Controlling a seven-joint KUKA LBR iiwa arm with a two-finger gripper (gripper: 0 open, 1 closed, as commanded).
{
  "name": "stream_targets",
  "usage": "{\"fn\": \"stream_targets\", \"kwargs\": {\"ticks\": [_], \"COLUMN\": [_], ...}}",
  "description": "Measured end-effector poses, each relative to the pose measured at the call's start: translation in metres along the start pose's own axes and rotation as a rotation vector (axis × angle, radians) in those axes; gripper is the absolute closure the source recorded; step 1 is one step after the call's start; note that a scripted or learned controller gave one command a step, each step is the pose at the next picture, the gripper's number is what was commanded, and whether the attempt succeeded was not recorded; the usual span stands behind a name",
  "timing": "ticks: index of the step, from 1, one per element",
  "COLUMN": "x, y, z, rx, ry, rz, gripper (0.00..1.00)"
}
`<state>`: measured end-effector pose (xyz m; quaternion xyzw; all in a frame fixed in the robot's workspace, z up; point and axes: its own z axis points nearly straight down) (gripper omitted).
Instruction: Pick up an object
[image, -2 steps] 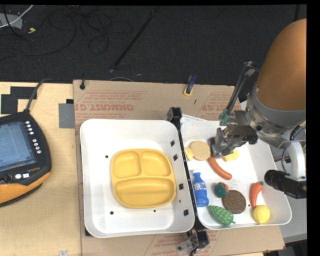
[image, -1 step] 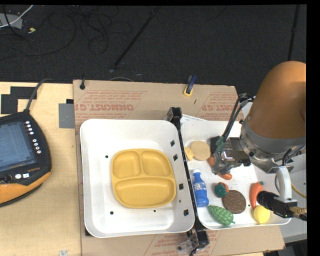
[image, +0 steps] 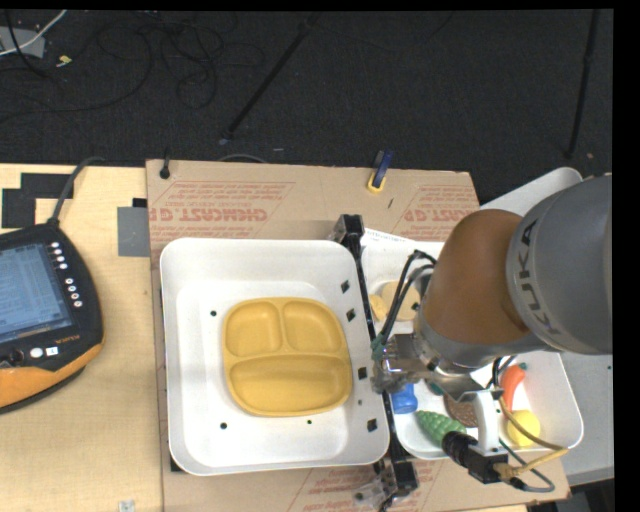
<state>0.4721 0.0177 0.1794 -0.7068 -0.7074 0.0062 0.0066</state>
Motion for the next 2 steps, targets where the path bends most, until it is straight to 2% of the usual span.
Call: {"fn": "stream_targets", "kwargs": {"ticks": [1, 2], "x": [-0.048, 0.032], "y": [0.003, 0.018], "z": [-0.044, -0.186], "rx": [-0.019, -0.031], "ry": [-0.002, 0.004], "rz": [0.005, -0.008], "gripper": [1.00, 1.00]}}
